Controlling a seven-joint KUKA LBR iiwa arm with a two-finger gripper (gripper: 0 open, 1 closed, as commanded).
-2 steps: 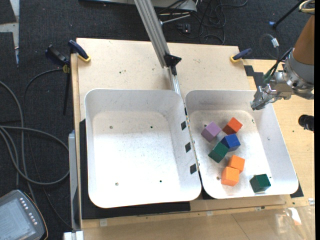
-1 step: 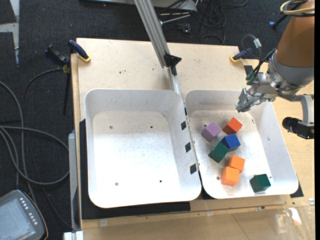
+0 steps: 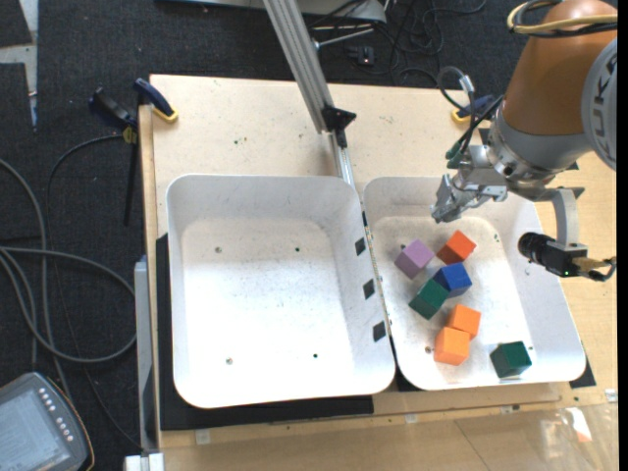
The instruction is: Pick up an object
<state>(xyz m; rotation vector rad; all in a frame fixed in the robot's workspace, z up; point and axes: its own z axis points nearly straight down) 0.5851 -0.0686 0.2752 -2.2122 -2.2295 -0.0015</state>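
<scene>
white bin (image 3: pixel 549 307) on the right corrals seven blocks while the gripper (image 3: pixel 449 207) hovers above, jaw state impossible to tell.

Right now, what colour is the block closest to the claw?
Orange-red block, just below the claw, seen from the camera view.

Two white bins (image 3: pixel 265 189) flecked with dark specks, lilac cube (image 3: pixel 414 257), blue cube (image 3: pixel 454 278), three orange cubes (image 3: pixel 456 246), two dark green cubes (image 3: pixel 428 297), pale wooden bench (image 3: pixel 245 116), orange-banded grey arm (image 3: pixel 554 77)
</scene>
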